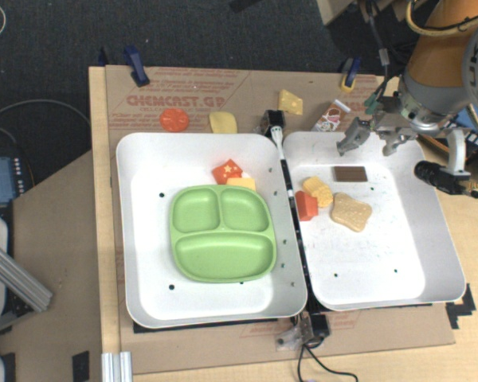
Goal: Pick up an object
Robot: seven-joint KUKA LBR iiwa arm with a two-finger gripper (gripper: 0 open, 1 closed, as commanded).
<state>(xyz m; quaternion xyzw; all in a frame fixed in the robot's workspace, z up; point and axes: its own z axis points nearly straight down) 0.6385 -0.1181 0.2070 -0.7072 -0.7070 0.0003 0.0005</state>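
Observation:
My gripper [373, 140] hangs open over the far edge of the right bin [414, 269], with nothing between its fingers. Just in front of it a flat brown rectangle [350, 173] lies on the bin floor. Further toward the bin's left side sit a yellow ridged piece [319, 191], a red-orange piece [306, 206] and a tan slice of toast [350, 212]. In the left bin [139, 237] a green divided plate [221, 233] lies flat, with a red block [227, 170] and a yellow-orange piece [241, 184] at its far rim.
On the cardboard behind the bins lie an orange disc [174, 119], a pale yellow piece [222, 122], a yellow cheese wedge [290, 102], a small printed packet [328, 118] and a black item [272, 121]. Blue clamps [135, 66] grip the board's far edge.

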